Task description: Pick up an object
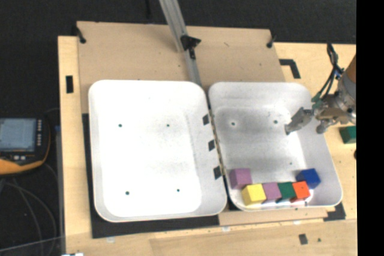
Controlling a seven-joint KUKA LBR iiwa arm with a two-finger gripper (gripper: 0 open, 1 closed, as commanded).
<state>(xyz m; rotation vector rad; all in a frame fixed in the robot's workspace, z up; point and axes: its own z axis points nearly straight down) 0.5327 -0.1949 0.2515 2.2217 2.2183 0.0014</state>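
Note:
Several small blocks lie along the near wall of the right bin (264, 99): a purple block (240, 177), a yellow block (254, 193), a pale purple block (272, 190), a green block (287, 190), an orange block (300, 190) and a blue block (308, 177). My gripper (309, 123) hangs over the bin's right side, well behind the blocks. It is open, one finger (295, 122) reaching left, and nothing sits between the fingers.
The left bin (150, 90) adjoins the right one across a shared rim with black clips (211, 144). A slanted metal rail (174, 15) rises behind the bins. A green item (347, 135) lies on the bench by the arm. A handheld device (21, 139) rests at far left.

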